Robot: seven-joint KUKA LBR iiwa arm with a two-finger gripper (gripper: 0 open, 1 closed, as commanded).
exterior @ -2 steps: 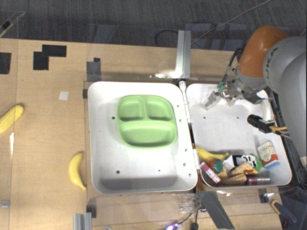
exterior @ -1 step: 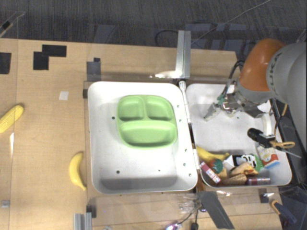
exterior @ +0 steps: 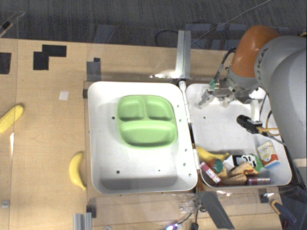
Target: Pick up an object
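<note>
**Hovering over the right bin's far end**

Claw (exterior: 217, 94) hangs above the bare far-left corner of the right bin (exterior: 225, 128); apart or together, I cannot tell. The pickings lie well away, jammed along the near wall: a curved yellow banana (exterior: 211, 154), a small printed carton (exterior: 267, 155), a jumble of bright toys (exterior: 237, 169). The left bin (exterior: 103, 152) carries a smooth green divided plate (exterior: 145, 120). On the wooden counter (exterior: 43, 152) lie a second banana (exterior: 76, 170) and a corn cob (exterior: 10, 118).
</note>
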